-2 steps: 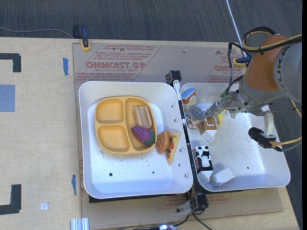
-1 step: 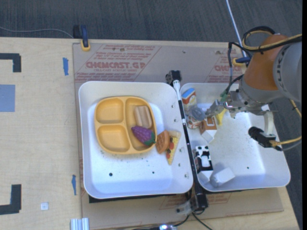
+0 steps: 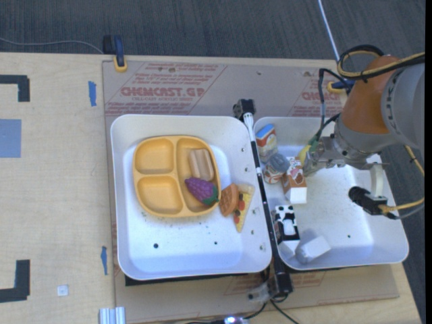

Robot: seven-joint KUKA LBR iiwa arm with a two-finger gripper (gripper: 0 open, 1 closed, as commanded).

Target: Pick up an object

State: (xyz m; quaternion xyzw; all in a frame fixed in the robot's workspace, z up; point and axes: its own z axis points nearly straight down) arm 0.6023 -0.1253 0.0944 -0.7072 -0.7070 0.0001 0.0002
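My gripper (image 3: 307,159) hangs low over the right bin (image 3: 378,238), at the left end of the grey wrist below the orange band. It is right beside a cluster of small objects: a grey-blue piece (image 3: 278,161), a brown round item (image 3: 271,176), and a small orange-and-white carton (image 3: 295,178) with a white block (image 3: 298,195) just below it. A little jar with an orange label (image 3: 266,139) stands at the bin's back left. I see nothing lifted clear of the bin floor.
A black-and-white toy (image 3: 286,222) and a pale grey block (image 3: 312,248) lie near the right bin's front left. The left bin (image 3: 135,248) holds a yellow divided plate (image 3: 156,194) with a bun (image 3: 200,161) and purple grapes (image 3: 202,190), plus a pizza slice (image 3: 241,206). A clamp bar (image 3: 259,174) runs between the bins.
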